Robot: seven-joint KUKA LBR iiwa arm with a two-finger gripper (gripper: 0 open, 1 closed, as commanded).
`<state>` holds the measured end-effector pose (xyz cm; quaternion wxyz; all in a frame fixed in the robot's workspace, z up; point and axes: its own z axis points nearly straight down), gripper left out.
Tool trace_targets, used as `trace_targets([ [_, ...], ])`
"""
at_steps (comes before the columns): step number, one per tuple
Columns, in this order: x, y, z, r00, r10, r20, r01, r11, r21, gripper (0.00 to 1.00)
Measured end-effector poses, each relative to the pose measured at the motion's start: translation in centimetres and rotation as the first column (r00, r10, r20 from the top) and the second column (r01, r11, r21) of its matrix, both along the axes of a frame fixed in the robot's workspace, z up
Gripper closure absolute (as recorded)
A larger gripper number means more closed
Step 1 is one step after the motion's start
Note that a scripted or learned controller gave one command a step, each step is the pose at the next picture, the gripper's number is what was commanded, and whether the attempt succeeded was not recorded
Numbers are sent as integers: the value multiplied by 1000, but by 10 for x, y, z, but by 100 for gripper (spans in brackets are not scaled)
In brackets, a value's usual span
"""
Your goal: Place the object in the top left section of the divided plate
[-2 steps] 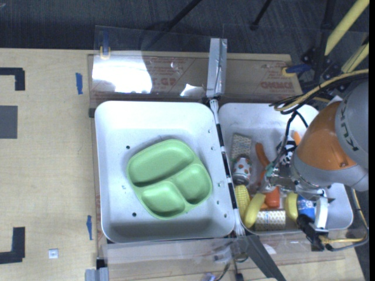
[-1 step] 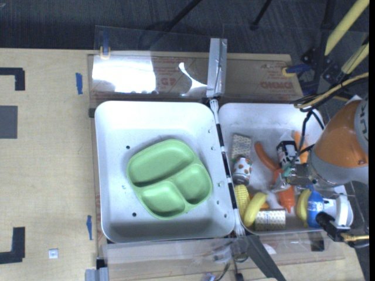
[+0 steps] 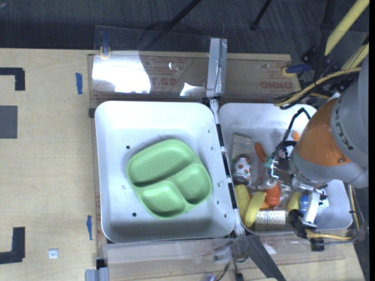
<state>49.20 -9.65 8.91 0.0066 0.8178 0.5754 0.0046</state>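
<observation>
In the camera view, the gripper (image 3: 293, 195) is seen low over the right bin (image 3: 340, 212), among a heap of small things: a yellow banana (image 3: 253, 208), an orange piece (image 3: 272, 196) and a metal grater (image 3: 270, 218); whether the jaws are apart or together cannot be told, and nothing is seen clamped between them. The green divided plate (image 3: 169, 177) lies in the left bin (image 3: 117, 127), well apart to the left in view. Its top left section (image 3: 158, 161) is judged to be the large one, so any carry must cross the wall between the 2 bins.
</observation>
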Motion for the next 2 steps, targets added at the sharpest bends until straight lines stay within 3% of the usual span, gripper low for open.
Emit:
trace_targets([
  [1,-7,2,0,977,-212,1,212,977,5,100],
  [2,-7,4,0,855,-519,0,519,855,10,100],
])
